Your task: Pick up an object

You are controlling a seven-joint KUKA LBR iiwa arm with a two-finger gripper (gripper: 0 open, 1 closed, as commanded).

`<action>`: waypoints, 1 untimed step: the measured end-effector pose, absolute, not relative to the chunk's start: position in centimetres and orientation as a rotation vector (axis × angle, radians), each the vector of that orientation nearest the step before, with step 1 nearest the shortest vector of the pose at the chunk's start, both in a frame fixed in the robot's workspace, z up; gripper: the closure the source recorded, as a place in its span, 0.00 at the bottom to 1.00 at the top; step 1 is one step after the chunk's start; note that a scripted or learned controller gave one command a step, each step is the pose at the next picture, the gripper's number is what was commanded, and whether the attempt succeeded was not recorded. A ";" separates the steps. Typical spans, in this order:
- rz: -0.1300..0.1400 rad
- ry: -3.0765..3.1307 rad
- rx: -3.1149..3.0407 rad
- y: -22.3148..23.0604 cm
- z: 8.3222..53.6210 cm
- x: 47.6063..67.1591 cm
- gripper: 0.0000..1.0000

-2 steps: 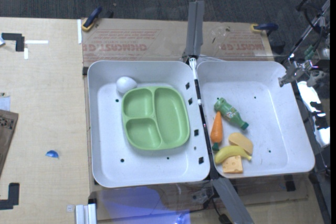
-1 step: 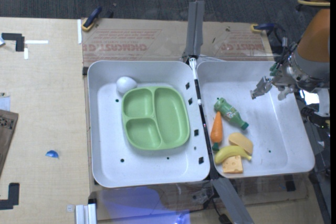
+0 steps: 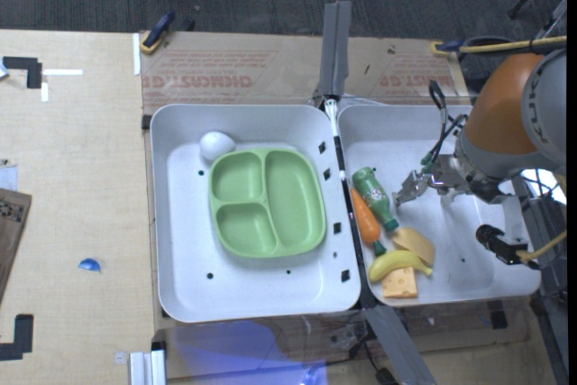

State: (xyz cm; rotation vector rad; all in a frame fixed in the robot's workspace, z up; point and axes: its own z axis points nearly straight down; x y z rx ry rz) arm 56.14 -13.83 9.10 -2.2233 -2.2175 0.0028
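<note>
Pale wood tabletop (image 3: 72, 194) carried two white bins side by side. Left bin (image 3: 180, 284) held a green divided plate (image 3: 267, 201) w/ a white ball (image 3: 216, 143) at its upper-left. Right bin (image 3: 469, 275) held a green bottle (image 3: 374, 197), carrot (image 3: 365, 218), banana (image 3: 397, 264) and cheese wedge (image 3: 400, 284) (all bunched near the divider). Claw (image 3: 413, 187) hung just right of the bottle, fingers spread, gripping nothing.

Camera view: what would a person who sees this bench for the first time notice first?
Most striking is the green divided plate, lying in the middle of the left bin with a white ball beside its upper left corner. Next come the toy foods along the right bin's left wall: green bottle, carrot, banana. The gripper hovers just right of the bottle.
</note>
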 end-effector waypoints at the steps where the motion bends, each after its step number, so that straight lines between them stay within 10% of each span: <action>1: 0.003 -2.265 -2.211 -10.6 9.7 56.3 0.00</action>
